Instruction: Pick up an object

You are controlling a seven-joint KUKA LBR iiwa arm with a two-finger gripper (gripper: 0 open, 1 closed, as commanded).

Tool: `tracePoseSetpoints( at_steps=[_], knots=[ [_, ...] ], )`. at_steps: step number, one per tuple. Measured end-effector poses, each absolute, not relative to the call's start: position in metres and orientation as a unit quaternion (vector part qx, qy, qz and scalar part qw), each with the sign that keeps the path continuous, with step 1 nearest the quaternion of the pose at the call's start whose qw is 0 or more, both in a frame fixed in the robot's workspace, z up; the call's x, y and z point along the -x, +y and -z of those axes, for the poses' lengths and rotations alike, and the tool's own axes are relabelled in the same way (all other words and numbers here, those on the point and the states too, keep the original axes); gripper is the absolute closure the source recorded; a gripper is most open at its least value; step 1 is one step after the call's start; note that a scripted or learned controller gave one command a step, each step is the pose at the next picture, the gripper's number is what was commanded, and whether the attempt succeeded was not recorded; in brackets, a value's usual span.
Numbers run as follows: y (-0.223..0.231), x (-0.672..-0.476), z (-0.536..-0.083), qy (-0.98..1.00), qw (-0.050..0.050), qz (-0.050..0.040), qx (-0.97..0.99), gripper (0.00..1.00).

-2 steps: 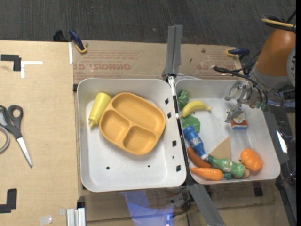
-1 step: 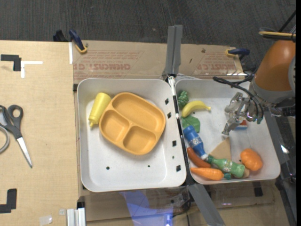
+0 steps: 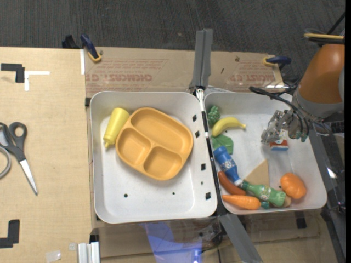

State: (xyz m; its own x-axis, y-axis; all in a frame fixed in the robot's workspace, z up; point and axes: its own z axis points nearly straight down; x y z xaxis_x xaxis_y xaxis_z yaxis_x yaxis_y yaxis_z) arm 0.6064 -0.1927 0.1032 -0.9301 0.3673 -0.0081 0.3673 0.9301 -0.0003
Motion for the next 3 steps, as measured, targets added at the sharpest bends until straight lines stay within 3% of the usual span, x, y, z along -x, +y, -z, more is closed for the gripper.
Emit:
tracePoseSetpoints(
  at_steps=[1, 2, 3],
  knots=[
    [-0.174, -0.596, -0.19, 0.977, 0.003, 0.0003, -0.214, 1.0],
    [-0.174, -0.596, -0.189, 0.977, 0.002, 0.0003, -0.214, 0.0],
    [-0.221, -0.611, -0.101, 0.964, 0.01, -0.0007, -0.266, 0.0]
  ],
)
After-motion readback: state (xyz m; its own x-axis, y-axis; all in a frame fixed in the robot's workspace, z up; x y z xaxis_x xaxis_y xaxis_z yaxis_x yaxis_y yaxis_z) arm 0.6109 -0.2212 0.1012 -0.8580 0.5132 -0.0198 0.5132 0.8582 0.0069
